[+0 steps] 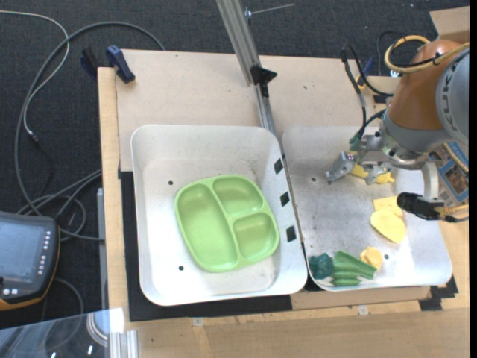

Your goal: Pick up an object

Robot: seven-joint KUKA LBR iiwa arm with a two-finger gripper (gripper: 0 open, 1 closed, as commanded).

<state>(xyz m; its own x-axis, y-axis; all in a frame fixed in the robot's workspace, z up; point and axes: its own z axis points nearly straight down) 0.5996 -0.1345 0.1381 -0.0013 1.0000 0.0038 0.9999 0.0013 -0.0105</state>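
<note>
My gripper hangs low over the back of the right bin, under the grey and orange arm that comes in from the right. A small yellow object lies right beside the gripper, partly covered by the wrist. Nearer the front, a larger pale yellow piece rests on the bin floor. A small yellow bit lies by the front rim. Green items are bunched in the bin's front corner.
The left bin holds a light green divided plate. A slanted metal rail runs down between the two bins. Cables and a black plug hang near the wrist on the right.
</note>
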